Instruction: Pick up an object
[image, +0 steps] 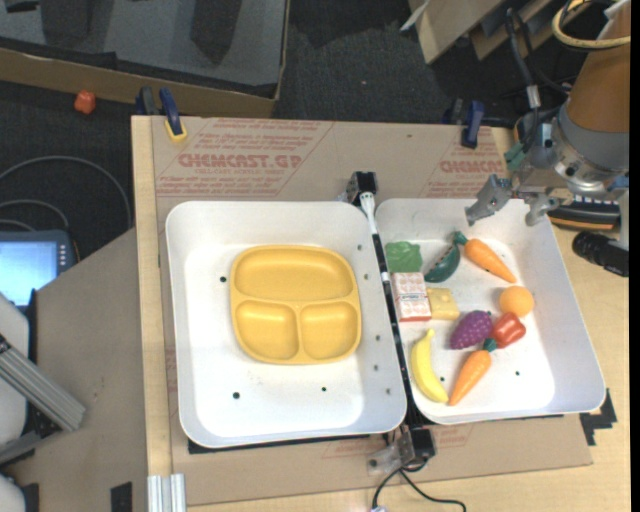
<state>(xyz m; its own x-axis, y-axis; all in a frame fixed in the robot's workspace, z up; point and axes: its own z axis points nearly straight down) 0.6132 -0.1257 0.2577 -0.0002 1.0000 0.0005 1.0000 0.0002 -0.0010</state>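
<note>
**Open gripper hangs over the far edge of the toy-food bin, with the nearest carrot just below it**

The left shallow white bin (190, 300) carries a yellow plastic plate with three compartments (296, 302) and nothing to pick. The right shallow white bin (570, 350) holds all the candidates: a green block (404, 255), a small red-and-white printed box (410, 296), a yellow toy banana (427, 368), a dark green pod-shaped toy (444, 261), a purple bunch of grapes (471, 328), two orange toy carrots, one at the near side (471, 373) and one at the far side (489, 257), a red pepper (508, 329) and a round orange fruit (516, 300).

The two-finger gripper (512, 203) sits above the bin's far rim, its jaws spread apart and gripping nothing. The far carrot lies closest, just toward the camera and slightly left of the jaws, its long axis running diagonally from upper left to lower right. Reaching it would seem to call for a short descent, with the fingers turned across that diagonal.
</note>
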